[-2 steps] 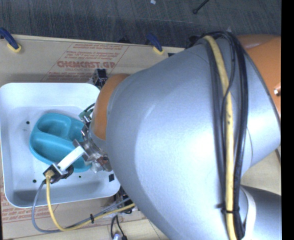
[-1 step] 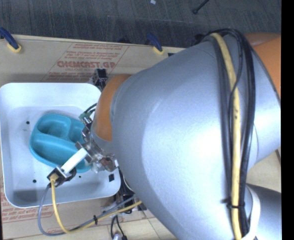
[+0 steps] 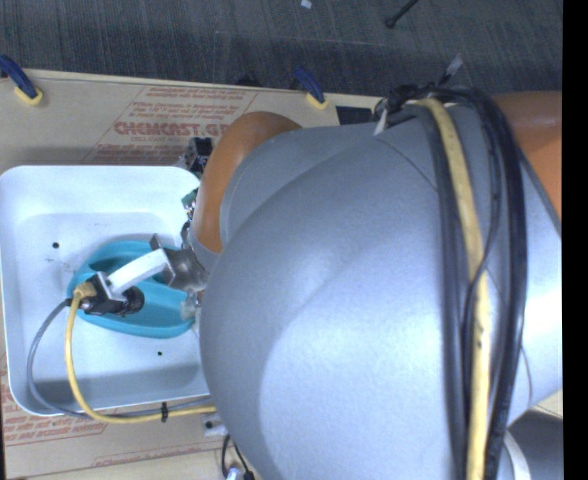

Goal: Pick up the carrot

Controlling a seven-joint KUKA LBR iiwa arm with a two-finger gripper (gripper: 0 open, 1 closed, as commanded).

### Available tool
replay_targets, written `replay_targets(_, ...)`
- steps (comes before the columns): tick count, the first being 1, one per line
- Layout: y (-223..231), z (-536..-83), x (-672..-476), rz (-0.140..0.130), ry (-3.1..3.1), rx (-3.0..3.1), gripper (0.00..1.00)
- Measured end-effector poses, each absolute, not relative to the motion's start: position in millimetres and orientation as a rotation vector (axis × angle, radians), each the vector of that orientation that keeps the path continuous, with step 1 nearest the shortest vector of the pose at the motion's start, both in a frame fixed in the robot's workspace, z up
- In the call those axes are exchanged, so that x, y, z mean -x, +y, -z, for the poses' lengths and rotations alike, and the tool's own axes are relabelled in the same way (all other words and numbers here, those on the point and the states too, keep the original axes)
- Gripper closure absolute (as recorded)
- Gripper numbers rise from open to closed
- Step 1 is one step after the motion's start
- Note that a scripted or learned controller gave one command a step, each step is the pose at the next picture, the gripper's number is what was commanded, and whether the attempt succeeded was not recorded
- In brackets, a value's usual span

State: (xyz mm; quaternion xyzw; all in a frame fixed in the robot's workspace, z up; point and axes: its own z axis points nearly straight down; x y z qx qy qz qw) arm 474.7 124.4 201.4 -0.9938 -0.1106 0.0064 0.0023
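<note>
My gripper reaches down into the left white bin, close to its right wall. Directly beneath it lies a teal blue dish-like thing, partly covered by the wrist. The big grey arm with its orange band fills the middle and right of the camera view and hides the right part of this bin and whatever lies under it. Any orange I see belongs to the arm.
The bins rest on a brown cardboard sheet, which two blue clamps hold at the back edge. A yellow cable loops across the front of the left bin. Dark carpet lies beyond the bench.
</note>
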Motion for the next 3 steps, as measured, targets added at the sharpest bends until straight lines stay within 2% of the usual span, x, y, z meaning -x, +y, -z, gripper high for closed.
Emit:
replay_targets(1,56,-254,-475.5,-0.017,-0.437,3.1,1.0)
replay_targets(2,62,-189,-474.2,-0.017,-1.332,2.833,1.0)
replay_targets(3,79,-302,-476.5,-0.007,-1.868,2.522,1.0)
